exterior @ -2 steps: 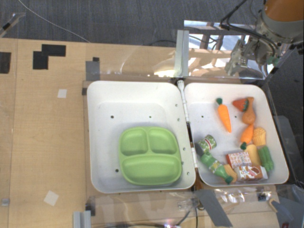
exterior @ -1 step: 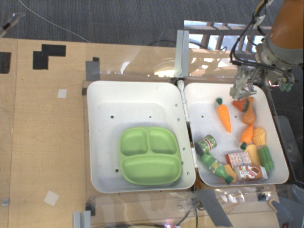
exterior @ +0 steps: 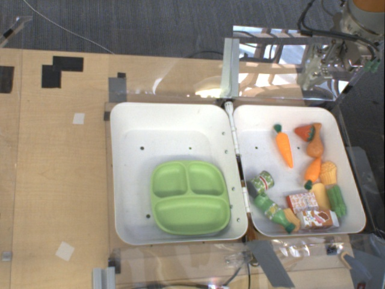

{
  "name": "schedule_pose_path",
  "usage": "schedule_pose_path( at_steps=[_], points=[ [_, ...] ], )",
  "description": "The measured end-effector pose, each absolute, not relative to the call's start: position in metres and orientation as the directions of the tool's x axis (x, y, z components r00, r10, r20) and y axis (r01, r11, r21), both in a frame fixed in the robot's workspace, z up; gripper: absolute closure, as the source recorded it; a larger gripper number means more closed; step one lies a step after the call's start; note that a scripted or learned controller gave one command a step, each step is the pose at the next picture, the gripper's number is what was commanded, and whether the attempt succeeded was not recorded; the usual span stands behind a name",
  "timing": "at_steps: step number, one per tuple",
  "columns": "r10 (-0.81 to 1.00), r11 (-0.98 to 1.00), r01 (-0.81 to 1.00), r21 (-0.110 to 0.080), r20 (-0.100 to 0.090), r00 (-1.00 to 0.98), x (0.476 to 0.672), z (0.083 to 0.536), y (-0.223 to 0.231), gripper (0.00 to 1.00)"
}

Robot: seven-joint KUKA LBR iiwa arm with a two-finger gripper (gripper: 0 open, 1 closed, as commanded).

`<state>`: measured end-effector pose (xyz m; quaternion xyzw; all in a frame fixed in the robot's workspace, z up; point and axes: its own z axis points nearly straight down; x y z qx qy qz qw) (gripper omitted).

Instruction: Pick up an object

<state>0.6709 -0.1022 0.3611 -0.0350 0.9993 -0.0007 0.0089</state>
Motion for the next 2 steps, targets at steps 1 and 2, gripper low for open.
schedule_pose_path(
  at_steps=[1,2],
  points=[
    [-0.189,0.982,-0.189,-0.002,-0.005,-0.982,0.551,0.278,-0.123,1.00],
    [-0.194,0.981,-0.194,-0.005,-0.019,-0.981,0.555,0.292,-0.121,1.00]
  ],
)
